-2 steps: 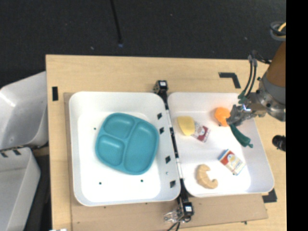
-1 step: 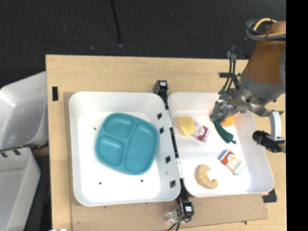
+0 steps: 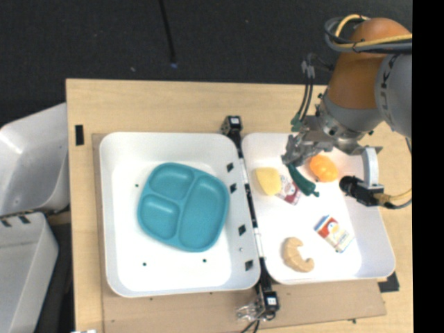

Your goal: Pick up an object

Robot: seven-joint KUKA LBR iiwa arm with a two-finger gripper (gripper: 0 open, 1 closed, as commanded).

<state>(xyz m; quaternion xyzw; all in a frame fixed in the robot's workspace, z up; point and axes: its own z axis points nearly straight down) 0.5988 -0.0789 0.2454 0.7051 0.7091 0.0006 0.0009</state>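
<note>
Camera view shows us the claw (image 3: 297,152) low over the back of the right bin (image 3: 368,255), just above a tight cluster: a yellow piece (image 3: 268,180), a green item (image 3: 304,184) lying across a small pink-and-white packet (image 3: 289,193), and an orange ball (image 3: 323,167) tucked close under the wrist. Whether the claw is spread or pressed together, we cannot tell. Any of these could be the object to pick, and none sits visibly between its fingers.

We judge the crowding to be the risk: a descent here could nudge the ball away or catch two things at once.

Further forward in that bin lie a small printed box (image 3: 333,232) and a tan curved pastry (image 3: 297,254), well apart. The left bin (image 3: 118,255) holds a teal divided plate (image 3: 184,206). Both bins rest on the tabletop (image 3: 83,109).
</note>
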